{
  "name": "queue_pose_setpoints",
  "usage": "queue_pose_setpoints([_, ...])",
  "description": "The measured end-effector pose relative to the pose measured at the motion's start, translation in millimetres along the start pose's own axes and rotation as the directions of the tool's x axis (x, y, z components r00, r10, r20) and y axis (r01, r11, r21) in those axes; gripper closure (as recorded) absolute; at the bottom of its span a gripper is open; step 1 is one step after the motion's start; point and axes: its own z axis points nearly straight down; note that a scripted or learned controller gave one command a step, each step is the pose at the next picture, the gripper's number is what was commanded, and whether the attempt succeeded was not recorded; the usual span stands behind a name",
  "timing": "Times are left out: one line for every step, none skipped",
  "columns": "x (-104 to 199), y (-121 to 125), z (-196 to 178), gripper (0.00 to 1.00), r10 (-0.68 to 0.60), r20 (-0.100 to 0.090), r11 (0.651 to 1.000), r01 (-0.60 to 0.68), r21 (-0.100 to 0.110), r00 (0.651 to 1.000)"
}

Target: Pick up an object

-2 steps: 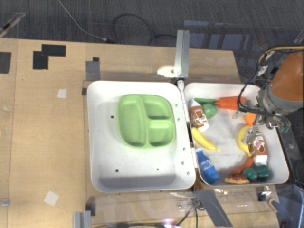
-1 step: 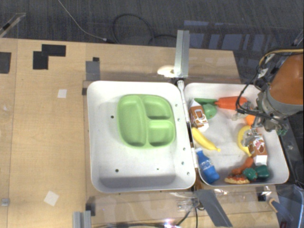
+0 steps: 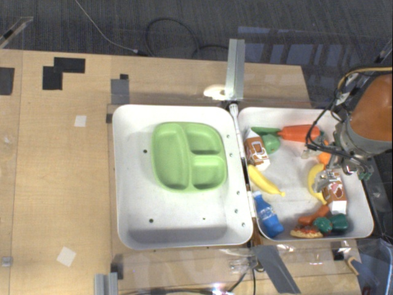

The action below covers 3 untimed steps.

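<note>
Wooden bench (image 3: pixel 55 183) carrying two white bins: left bin (image 3: pixel 132 226) holds a green divided tray (image 3: pixel 187 155); right bin (image 3: pixel 362 223) holds toy foods, the gripper (image 3: pixel 331 178), grip state indiscernible, poised over a yellow banana (image 3: pixel 314 180) for picking.

You have even overhead light, bright glare on the white bins (image 3: pixel 129 165), soft shadows, slight blur throughout.

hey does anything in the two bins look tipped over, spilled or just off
Nothing spilled or damaged. The green divided tray sits slightly askew in the left bin. The toy food, like the banana and blue bottle, lies jumbled in the right bin.
</note>
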Motion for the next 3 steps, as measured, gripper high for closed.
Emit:
queue_pose_setpoints([4.9, 0.3, 0.3, 0.00, 0.007, 0.000, 1.000, -0.007, 0.000, 1.000])
queue_pose_setpoints([12.9, 2.3, 0.9, 0.00, 0.024, -0.004, 1.000, -0.024, -0.003, 1.000])
queue_pose_setpoints([19.2, 1.9, 11.1, 0.00, 0.022, -0.025, 1.000, -0.022, -0.006, 0.999])
